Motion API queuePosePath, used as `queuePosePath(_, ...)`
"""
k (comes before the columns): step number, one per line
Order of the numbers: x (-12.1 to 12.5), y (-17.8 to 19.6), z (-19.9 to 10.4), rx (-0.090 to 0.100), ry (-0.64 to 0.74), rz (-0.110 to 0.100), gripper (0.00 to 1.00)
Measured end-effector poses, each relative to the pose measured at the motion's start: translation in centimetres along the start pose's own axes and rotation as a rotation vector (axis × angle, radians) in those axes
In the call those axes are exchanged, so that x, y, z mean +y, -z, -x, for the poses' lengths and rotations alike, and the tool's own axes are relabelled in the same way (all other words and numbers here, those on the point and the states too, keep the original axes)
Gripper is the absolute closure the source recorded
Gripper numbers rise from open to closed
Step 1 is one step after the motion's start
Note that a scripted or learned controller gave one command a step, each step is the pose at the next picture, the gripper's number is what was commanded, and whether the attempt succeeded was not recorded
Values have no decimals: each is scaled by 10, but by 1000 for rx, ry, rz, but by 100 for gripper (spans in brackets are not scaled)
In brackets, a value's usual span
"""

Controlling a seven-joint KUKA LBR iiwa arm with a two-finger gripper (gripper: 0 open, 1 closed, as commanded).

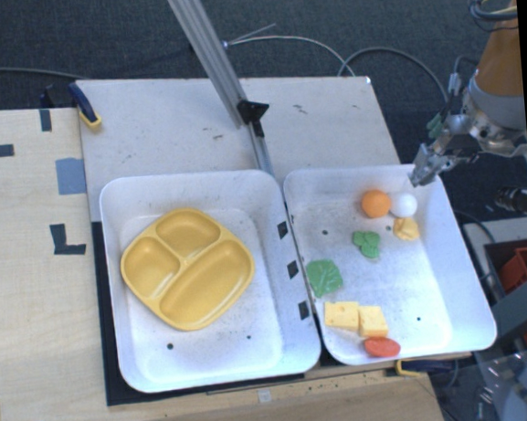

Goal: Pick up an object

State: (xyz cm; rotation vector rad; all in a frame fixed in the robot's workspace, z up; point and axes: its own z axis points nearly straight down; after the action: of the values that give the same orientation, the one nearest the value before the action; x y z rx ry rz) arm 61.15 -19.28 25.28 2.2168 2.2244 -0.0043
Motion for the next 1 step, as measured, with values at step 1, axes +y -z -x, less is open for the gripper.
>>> queuePosePath(1,0,-30,-70,5,4,-3,100)
